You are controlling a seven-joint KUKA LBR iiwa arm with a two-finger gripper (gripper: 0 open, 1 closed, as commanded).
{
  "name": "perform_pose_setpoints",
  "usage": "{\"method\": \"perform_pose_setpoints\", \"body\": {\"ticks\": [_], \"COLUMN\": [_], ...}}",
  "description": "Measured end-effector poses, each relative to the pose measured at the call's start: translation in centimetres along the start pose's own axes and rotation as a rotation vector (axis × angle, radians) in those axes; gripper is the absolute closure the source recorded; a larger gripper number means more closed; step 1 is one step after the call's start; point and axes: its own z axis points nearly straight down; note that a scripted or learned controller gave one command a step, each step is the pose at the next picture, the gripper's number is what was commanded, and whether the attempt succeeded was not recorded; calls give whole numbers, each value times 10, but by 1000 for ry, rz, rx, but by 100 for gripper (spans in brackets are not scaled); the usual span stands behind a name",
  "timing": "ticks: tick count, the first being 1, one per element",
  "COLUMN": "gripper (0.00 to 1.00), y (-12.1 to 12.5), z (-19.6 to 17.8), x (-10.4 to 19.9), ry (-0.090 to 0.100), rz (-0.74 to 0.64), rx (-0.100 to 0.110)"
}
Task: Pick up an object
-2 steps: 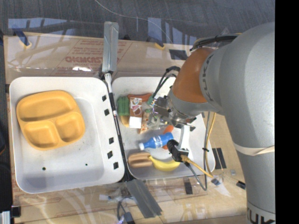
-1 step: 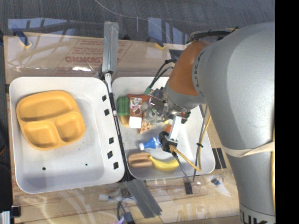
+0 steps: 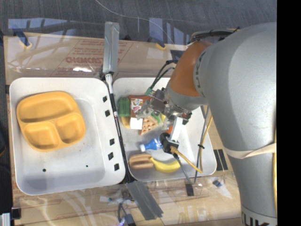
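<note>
Gripper mid bin, toys close rnd

Brown bench, left white bin resting on it; right white bin just beside

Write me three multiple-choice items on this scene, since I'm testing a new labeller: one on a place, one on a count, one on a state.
1. Where is the yellow plate?
A. in the left bin
B. in the other bin
C. outside both bins

2. How many compartments has that plate?
A. two
B. three
C. four

3. How is the banana?
A. hanging in the air
B. standing on end
C. lying flat

Key:
1 A, white bin walls surround it on the left.
2 B, one long section sits above two smaller ones.
3 C, it rests on the floor of the right bin beside the bun.
</note>
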Motion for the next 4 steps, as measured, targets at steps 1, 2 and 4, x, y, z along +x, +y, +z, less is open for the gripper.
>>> {"method": "perform_pose_setpoints", "body": {"ticks": [1, 2, 4], "gripper": [0, 0, 0], "y": [-29, -61, -44], "z": [54, -48, 53], "x": [-15, -15, -55], "ry": [0, 2, 1], "rz": [1, -246, 136], "rx": [4, -3, 0]}}
